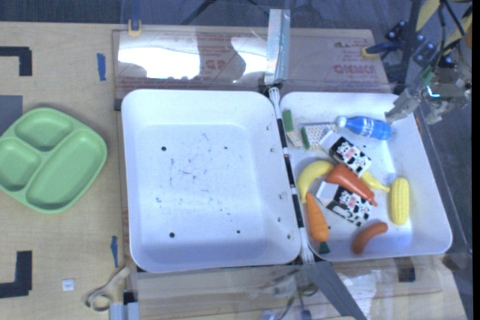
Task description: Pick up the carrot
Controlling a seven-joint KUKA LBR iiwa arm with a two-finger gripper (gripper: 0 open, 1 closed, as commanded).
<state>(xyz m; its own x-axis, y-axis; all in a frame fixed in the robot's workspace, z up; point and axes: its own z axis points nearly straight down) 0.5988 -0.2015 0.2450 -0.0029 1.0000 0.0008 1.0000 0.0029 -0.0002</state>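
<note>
Two white bins are sitting side by side on the wooden counter (67,41). The carrot (316,216) is lying untouched in the right bin (431,183), against its left wall. The claw (409,103) is hovering over the far corner, well apart; everything remains undone.

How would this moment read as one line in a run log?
claw: above right bin's far edge | carrot: lying in right bin, untouched | pickup: not yet done

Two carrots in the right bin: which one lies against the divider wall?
The carrot at the bin's left edge, lying lengthwise along the divider with its green top toward the front. The other carrot lies mid-bin, slanted across the banana and cow-print cartons.
</note>
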